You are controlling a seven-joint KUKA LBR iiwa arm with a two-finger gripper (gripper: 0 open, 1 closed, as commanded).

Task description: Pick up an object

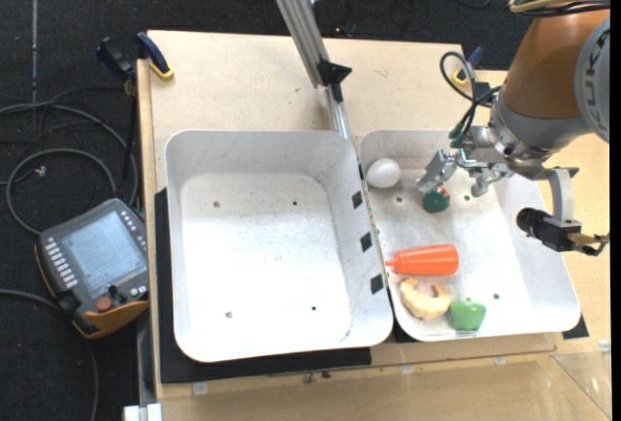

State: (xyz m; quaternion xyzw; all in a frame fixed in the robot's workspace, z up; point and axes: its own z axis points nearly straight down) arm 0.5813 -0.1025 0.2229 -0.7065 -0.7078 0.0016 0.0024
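Note:
My gripper (pixel 458 178) hangs over the back of the right bin (pixel 529 264), its two fingers spread apart and nothing between them, so it is open. A small dark green object (pixel 436 201) lies on the bin floor just below the left finger (pixel 434 175); whether they touch I cannot tell. A white egg (pixel 383 174) rests to the left, by the bin's back left corner. Nearer the front lie an orange carrot (pixel 425 261), a beige ring-shaped piece (pixel 427 298) and a bright green pepper (pixel 468 314).
The left bin (pixel 194 215) stands beside the right one, their walls meeting in the middle. A slanted metal pole (pixel 296 12) runs down to the bins' back. A teach pendant (pixel 92 259) lies off the bench at left.

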